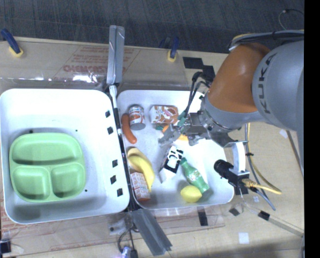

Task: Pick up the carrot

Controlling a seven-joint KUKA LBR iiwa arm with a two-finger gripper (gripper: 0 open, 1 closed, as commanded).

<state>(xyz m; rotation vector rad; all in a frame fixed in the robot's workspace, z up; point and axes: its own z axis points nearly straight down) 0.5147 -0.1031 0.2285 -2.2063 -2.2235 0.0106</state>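
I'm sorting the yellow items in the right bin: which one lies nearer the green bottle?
The lemon, round, right beside the green bottle's lower end. The banana is long and curved, over by the bin's left wall.

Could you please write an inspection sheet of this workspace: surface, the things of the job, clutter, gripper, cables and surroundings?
Surface: bench bears two white bins; left bin holds a green divided tray.
Job's things: a small orange piece beside the gripper may be the carrot; too hidden to confirm.
Clutter: in the right bin, a can, sausage, snack packet, banana, green bottle, lemon, black-and-white card.
Gripper: gripper low in the right bin; grasp not clear.
Cables: black cable along the wrist.
Surroundings: blue clamps on the bench's far edge, dark floor beyond.
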